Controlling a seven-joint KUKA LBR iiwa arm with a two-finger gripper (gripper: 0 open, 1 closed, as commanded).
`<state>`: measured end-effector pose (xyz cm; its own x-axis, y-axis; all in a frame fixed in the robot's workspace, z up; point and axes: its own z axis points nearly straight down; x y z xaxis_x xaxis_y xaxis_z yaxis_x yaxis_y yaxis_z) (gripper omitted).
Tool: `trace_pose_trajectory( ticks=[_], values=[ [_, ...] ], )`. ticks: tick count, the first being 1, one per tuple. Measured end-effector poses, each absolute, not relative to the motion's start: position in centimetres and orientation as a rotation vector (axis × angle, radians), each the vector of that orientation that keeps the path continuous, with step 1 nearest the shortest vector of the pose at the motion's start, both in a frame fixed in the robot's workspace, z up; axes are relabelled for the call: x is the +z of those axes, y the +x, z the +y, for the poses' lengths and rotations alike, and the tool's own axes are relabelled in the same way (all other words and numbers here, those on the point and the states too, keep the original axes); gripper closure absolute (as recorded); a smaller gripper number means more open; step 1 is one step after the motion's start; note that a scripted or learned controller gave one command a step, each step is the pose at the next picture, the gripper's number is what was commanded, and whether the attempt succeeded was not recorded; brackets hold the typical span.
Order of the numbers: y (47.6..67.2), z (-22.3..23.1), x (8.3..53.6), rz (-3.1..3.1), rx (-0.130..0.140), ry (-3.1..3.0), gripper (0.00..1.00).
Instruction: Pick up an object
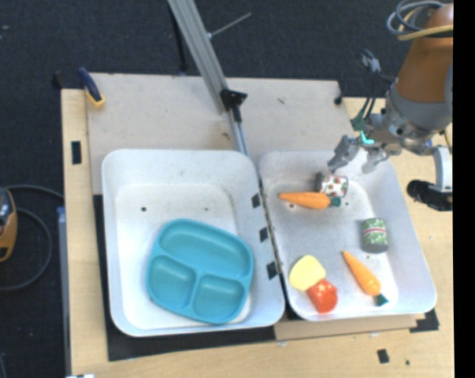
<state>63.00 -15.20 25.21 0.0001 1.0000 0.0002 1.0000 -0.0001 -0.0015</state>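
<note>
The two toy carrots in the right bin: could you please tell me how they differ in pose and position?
The upper carrot lies nearly level across the bin, leaf end at right, touching a small white object. The lower carrot lies on a slant, leaf end toward the bin's near right corner, with nothing touching it. The upper one lies near the end effector; the lower one lies near the green can. Both are orange with green tips, in the right bin.

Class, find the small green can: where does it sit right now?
The small green can lies in the right-hand white bin, near its right wall, between the two orange toy carrots.
</note>
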Motion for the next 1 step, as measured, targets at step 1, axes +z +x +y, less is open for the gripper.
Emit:
trace_pose_trajectory(
  ticks=[1],
  values=[
    [63.08, -15.2, 25.36, -2.223, -0.002, -2.222, 0.0]
  ],
)
